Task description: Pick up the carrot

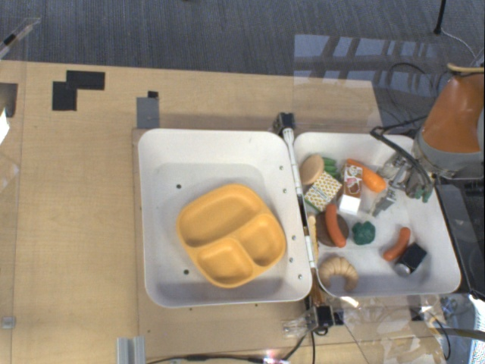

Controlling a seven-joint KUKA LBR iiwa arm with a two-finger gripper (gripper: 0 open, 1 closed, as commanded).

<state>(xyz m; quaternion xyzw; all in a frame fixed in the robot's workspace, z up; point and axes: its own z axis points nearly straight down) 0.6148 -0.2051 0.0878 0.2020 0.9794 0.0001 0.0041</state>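
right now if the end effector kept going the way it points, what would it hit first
The end effector points down and leftward into the right bin. The white block looks first in line, with the carrot just above that path. Depth is unclear from this slanted view, so it may meet the bin floor first.

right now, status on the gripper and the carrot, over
Two-finger gripper low in the right white bin, nothing between its fingers. Small orange carrot just left of it, against a red and white carton.

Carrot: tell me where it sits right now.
The carrot lies in the right bin, toward its far side, just right of the small red-and-white carton and just left of the gripper.
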